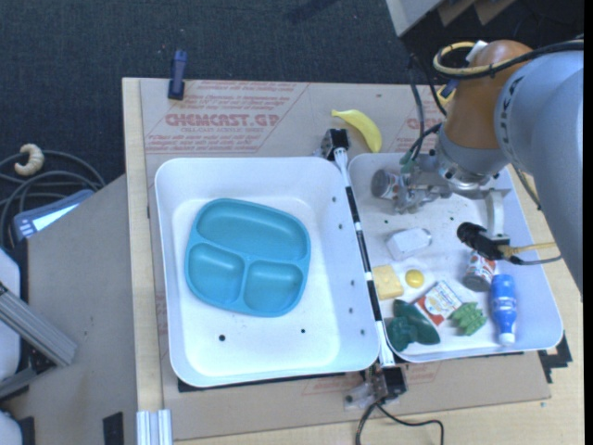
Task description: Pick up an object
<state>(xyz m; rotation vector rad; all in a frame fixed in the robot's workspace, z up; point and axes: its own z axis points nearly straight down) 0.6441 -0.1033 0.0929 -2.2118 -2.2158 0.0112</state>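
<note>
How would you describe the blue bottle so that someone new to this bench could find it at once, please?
Start at the right-hand white bin, the one crowded with small items. Go to its corner nearest the camera on the right side, where the blue bottle lies lengthwise along the wall. It is the only blue item in that bin, beside the green leafy toy.

The two bins (pixel 176 248) looked like smooth, slightly glossy white plastic, and the divided tray (pixel 247 255) in the left one was matt blue plastic. The bench (pixel 222 119) beneath showed as brown cardboard-like paper with red print, while the floor (pixel 74 26) toward 11 o'clock was dark, rough carpet. At 3 o'clock the arm (pixel 547 109) had a smooth grey shell with a glossy orange band, the gripper (pixel 408 190) looked like dull metal, and the banana (pixel 359 128) at 12 o'clock shone like plastic.
</note>
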